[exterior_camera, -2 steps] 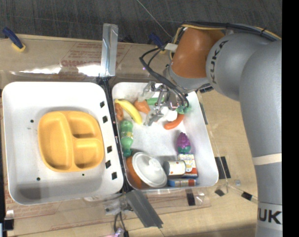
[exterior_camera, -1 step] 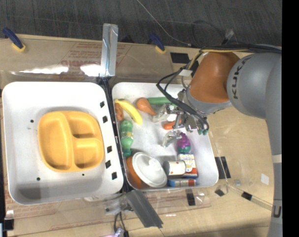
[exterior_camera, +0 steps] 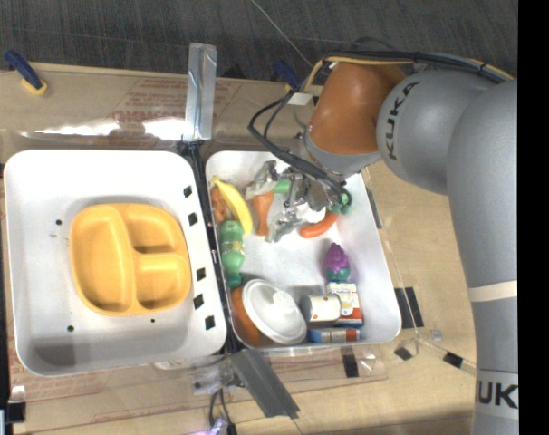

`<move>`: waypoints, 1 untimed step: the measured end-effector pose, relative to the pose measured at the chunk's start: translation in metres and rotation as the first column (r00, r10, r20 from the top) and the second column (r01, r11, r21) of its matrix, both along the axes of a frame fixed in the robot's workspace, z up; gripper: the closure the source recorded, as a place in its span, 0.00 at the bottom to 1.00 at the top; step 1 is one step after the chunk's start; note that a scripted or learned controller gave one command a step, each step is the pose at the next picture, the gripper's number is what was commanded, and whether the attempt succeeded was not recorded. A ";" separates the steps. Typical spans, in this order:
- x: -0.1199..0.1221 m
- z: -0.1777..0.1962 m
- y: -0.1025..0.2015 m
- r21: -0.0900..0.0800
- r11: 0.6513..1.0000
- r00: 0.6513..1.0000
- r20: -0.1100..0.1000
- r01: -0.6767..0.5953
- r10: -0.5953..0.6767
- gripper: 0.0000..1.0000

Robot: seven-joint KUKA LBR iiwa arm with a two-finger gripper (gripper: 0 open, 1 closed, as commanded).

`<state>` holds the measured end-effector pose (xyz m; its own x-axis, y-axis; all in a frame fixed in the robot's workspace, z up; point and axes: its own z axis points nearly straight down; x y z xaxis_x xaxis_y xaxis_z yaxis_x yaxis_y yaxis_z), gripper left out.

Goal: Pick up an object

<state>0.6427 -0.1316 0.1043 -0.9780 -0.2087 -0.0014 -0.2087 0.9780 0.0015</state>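
- Reaching in from the right, the grey arm with its orange band hangs over the upper part of the right bin.
- The gripper sits low among the toys near the bin's top; its metal fingers point down and to the left, and whether they are spread or pressed together I cannot tell.
- Nothing can be seen clamped between them.
- A yellow banana lies along the bin's left wall, with an orange carrot just beside it, close to the gripper.
- A red-orange sausage-like piece lies just right of the fingertips, and a green item sits partly hidden under the wrist.
- A green vegetable toy rests below the banana, against the left wall.
- A purple grape bunch stands right of centre, apart from the gripper.
- At the bin's lower end a white lid lies on an orange bowl, beside a small can and carton.
- The left bin holds a yellow divided tray.
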 end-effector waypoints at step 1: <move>-0.019 -0.011 0.038 -0.004 1.000 1.000 0.004 0.025 -0.025 0.00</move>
